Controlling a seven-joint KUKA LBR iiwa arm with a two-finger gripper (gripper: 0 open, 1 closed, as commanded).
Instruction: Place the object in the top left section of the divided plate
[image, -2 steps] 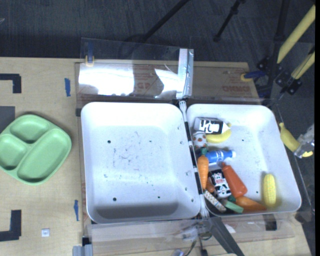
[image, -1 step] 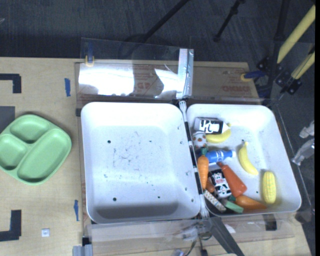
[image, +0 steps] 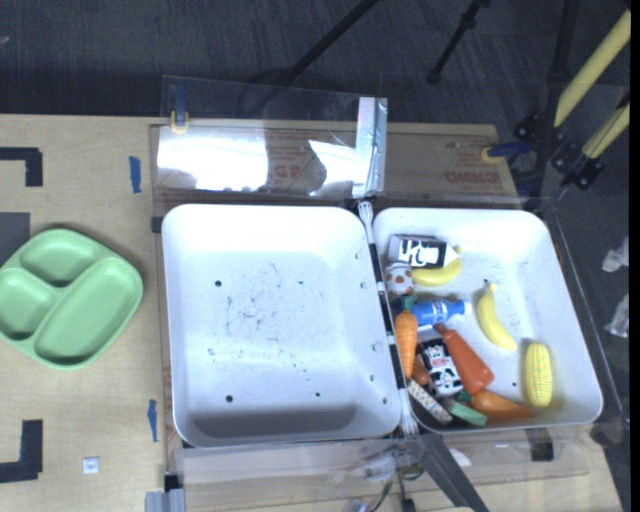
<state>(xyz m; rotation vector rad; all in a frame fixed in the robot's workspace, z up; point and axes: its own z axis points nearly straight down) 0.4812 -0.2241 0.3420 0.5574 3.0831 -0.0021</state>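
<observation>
Banana, lying apart in the right bin, looks light, stiff and slippery; best gripped across its middle.

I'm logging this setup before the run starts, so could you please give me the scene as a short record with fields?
divided plate: green, three sections, on the bench left of both bins
left bin: white, shallow
right bin: white, holds the toy items
bananas: two, upper and middle of right bin
corn cob: yellow, near right bin's lower right
carrots: orange, along the bin's left and bottom
blue bottle: lying between the carrots
</observation>
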